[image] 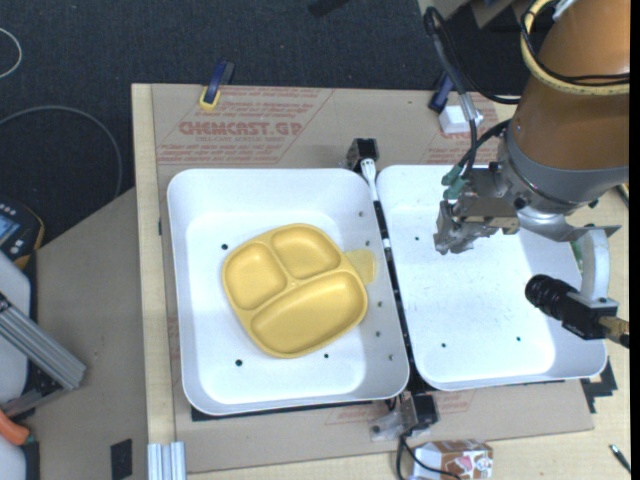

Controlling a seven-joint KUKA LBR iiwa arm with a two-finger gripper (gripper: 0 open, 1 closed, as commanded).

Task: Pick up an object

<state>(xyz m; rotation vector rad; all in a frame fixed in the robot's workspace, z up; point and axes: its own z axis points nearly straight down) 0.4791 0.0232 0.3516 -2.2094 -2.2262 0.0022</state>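
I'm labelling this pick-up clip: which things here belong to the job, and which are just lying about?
Belongs to the job:
- yellow divided plate, lying in the left bin
- hand, hanging over the right bin

Just lying about:
- yellow-and-blue clamp on the board's far edge
- black clips between the bins
- loose cables on the dark floor
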